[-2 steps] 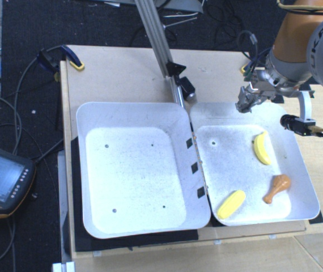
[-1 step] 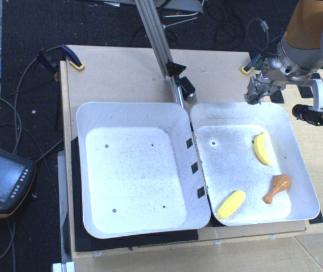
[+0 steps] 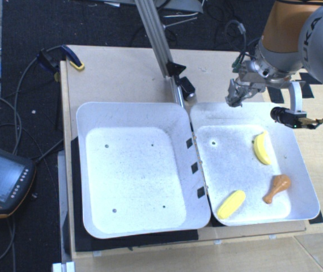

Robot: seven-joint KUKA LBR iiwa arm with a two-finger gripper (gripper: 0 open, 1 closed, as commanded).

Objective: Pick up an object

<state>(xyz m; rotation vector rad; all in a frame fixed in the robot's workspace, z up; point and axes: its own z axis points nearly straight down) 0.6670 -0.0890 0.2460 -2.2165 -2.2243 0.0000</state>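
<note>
Objects are lying in the right bin — a yellow banana near the far right side, a yellow piece at the near edge, an orange-brown drumstick beside it. The gripper is hovering over that bin's far rim, carrying nothing — whether its jaws are apart is impossible to tell.

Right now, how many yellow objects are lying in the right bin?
2. One yellow object lies near the right bin's far right side; the other yellow object lies near its front edge, left of the brown drumstick-shaped toy. Nothing seems hidden.
</note>
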